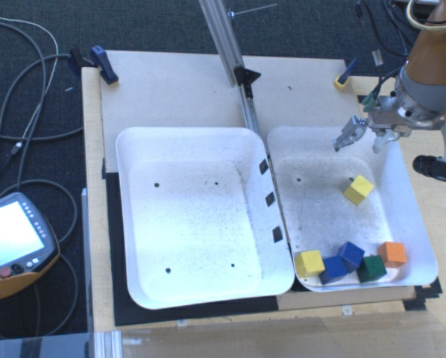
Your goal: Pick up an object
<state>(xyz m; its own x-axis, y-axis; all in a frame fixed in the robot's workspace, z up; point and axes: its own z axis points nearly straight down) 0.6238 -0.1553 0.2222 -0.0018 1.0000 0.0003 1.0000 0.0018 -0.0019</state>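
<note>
While the gripper point(366, 136) hung splayed and unladen above the right bin point(409, 200), every cube, including the nearest yellow one point(358, 189), lay unpicked; the grasp remained undone.

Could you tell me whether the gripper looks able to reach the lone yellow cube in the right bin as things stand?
Probably yes: the gripper hangs open above the right bin, and the yellow cube sits alone, apart from the other blocks.

High slanted overhead, both bins point(133, 155)
</note>
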